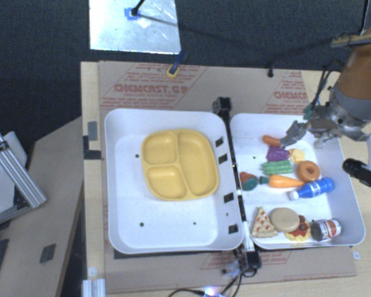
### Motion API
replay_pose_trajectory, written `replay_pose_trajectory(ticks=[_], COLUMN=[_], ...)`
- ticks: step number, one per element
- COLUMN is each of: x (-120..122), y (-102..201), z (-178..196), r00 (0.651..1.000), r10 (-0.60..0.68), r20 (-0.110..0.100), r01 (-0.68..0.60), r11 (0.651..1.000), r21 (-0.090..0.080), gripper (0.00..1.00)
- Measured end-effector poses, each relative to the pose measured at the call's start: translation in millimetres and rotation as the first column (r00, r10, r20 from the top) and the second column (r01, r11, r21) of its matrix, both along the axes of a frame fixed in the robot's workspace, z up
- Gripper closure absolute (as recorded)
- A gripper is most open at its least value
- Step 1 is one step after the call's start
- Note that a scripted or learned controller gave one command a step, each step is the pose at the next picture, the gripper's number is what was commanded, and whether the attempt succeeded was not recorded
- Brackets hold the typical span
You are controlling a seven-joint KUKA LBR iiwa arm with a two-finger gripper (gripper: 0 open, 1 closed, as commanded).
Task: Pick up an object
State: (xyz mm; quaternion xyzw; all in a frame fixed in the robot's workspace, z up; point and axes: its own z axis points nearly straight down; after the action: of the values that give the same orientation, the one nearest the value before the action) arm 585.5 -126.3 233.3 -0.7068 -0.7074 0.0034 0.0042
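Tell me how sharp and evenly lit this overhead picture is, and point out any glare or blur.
Camera view: soft overall, with fine detail lost on the small toys in the right bin; the arm at the right looks blurred; light is even, shadows faint; the shiny metal sheet at the top shows pale glare; the left bin is bright but not washed out.

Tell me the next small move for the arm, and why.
Probably a short descent. The gripper hangs over the back of the right bin, close above the purple toy and the orange-red piece. Nothing shows between its jaws, so lowering onto one of these seems the natural step before closing.
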Motion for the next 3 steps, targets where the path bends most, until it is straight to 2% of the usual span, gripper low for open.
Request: replay_pose_trajectory(ticks=[1,3], x=[2.5,9.4], y=[0.2,-5.8], z=[7.0,-84.7], r00=[1.000,1.000], r10=[0.002,0.000], r20=[0.012,0.009], r01=[-0.002,0.000], r11=[1.000,1.000], r21=[-0.002,-0.001], gripper=[0.00,0.00])
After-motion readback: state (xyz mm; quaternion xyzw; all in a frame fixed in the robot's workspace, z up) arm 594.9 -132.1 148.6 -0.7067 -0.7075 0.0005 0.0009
